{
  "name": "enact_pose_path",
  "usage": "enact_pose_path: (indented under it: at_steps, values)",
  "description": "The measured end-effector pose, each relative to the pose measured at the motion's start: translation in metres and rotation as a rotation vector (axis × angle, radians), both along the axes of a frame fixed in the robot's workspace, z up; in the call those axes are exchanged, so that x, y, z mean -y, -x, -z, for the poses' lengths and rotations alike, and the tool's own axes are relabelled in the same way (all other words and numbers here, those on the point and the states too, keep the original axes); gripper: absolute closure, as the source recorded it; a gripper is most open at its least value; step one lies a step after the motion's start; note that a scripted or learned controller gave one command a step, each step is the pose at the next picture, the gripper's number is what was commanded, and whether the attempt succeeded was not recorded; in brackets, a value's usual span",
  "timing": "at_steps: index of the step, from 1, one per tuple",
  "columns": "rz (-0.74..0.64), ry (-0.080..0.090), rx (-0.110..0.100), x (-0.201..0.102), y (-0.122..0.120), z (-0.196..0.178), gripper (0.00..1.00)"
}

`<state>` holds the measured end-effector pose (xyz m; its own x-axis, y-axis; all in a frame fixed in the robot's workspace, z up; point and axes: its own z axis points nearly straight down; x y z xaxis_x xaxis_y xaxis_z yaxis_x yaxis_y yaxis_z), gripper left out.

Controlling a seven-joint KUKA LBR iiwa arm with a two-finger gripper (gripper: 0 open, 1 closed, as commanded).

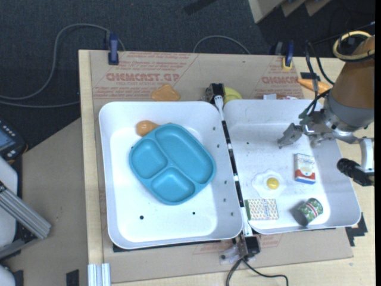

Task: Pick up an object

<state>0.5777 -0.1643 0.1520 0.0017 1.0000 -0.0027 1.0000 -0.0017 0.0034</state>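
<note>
While hand (293,137) hovers, carton (305,168), fried egg (268,183), can (308,211) lie near.

2 blue clamps (113,47) grip the bench's (89,159) far edge, cables (59,40) trailing across dark carpet (149,11).

Left white plastic bin (119,219): blue three-compartment plate (172,162), small orange piece (144,127) touching its far-left edge. Right white plastic bin (250,121): toy fried egg (268,183) centre, small white carton (305,168) right, patterned flat packet (262,209) and green-labelled can (307,211) near.

Orange band above grey wrist; metal-grey claw (293,134); black cables near arm.
</note>
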Motion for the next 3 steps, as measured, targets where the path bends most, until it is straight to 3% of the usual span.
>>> enact_pose_path:
  at_steps: [1,2,3]
  values:
    - [-0.004,0.000,0.000,0.036,-0.075,0.071,0.00]
    - [-0.002,-0.006,-0.006,-0.017,0.029,-0.007,0.00]
    - [-0.005,-0.006,-0.009,-0.065,0.046,0.072,0.00]
